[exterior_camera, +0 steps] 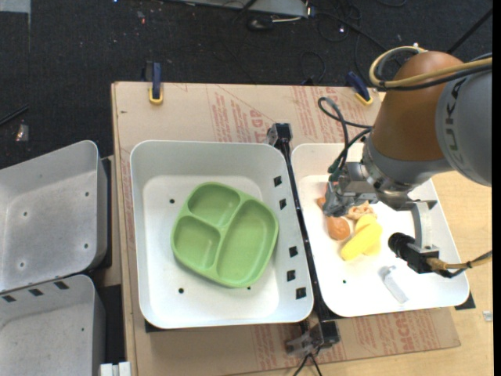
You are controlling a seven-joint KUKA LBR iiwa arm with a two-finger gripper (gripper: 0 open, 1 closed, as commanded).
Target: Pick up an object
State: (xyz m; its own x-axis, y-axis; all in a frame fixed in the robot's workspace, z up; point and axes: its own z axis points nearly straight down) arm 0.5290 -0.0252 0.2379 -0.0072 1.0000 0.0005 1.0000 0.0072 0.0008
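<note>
Approach step: gripper (pixel 338 202) hangs low in right bin (pixel 438 292), just above orange ball (pixel 338 228) beside yellow piece (pixel 362 242). Finger state: can't tell. Next: descend, close on ball.

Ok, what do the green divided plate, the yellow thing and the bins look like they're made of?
Green divided plate: likely molded plastic, with a smooth, slightly glossy surface and soft rounded compartment walls.
Yellow object: probably plastic or rubber toy food, uniformly coloured and matte; too small to be sure.
Left bin and right bin: thin white plastic or painted sheet, with rounded corners.
</note>
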